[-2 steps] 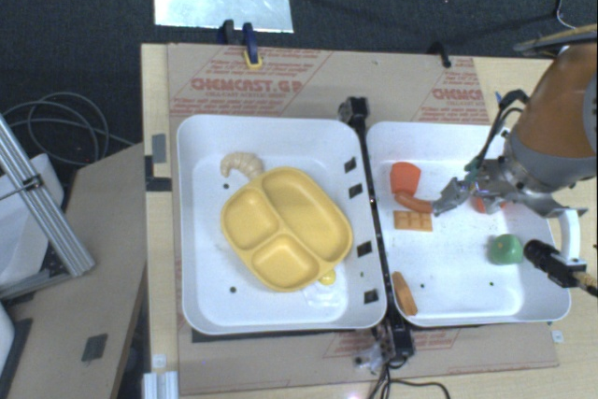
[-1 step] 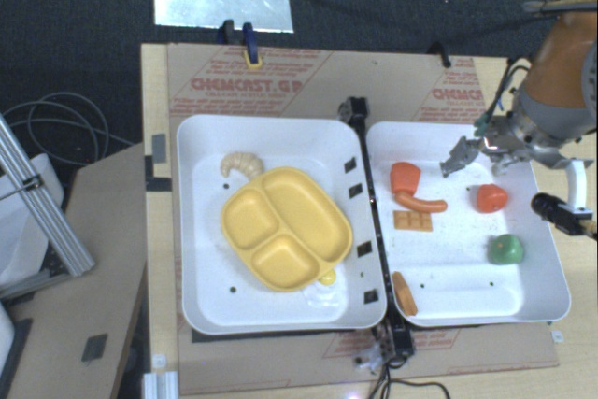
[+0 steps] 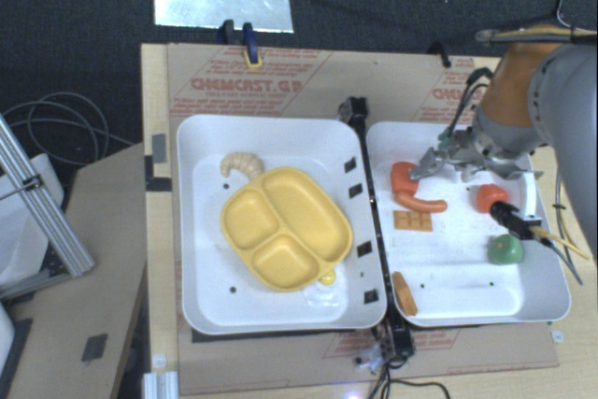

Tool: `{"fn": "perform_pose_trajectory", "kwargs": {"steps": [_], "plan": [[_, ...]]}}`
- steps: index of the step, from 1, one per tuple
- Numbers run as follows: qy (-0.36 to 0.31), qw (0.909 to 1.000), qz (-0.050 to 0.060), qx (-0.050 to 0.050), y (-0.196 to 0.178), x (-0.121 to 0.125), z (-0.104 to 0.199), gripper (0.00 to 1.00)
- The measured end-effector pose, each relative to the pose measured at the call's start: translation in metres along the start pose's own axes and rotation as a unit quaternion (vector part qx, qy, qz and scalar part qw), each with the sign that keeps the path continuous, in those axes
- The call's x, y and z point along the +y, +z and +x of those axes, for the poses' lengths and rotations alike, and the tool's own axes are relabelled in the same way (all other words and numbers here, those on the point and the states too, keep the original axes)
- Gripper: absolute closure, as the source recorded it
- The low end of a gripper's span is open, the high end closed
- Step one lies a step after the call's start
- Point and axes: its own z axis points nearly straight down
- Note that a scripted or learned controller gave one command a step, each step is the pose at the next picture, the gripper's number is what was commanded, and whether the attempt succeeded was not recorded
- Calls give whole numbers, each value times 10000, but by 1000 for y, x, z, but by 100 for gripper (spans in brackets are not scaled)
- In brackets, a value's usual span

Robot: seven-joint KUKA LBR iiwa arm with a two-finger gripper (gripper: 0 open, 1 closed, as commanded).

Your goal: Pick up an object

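Note:
In the right bin, a red-orange curved piece lies at the upper left. Just below it sits a small brown waffle square. A red round piece and a green piece lie on the bin's right side, and an orange stick lies by the lower left wall. My gripper hangs low over the upper part of this bin, just right of and above the red-orange piece. Whether it touches the piece is unclear.
The left bin holds a yellow divided plate, a cream curled piece at the plate's upper left, and a small yellow bit under its lower edge. The grey arm covers the right bin's upper right corner.

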Motion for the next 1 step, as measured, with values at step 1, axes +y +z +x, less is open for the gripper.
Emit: {"fn": "perform_pose_trajectory", "kwargs": {"steps": [1], "plan": [[-21,10000,-11,-2,-126,34,-18,0]]}}
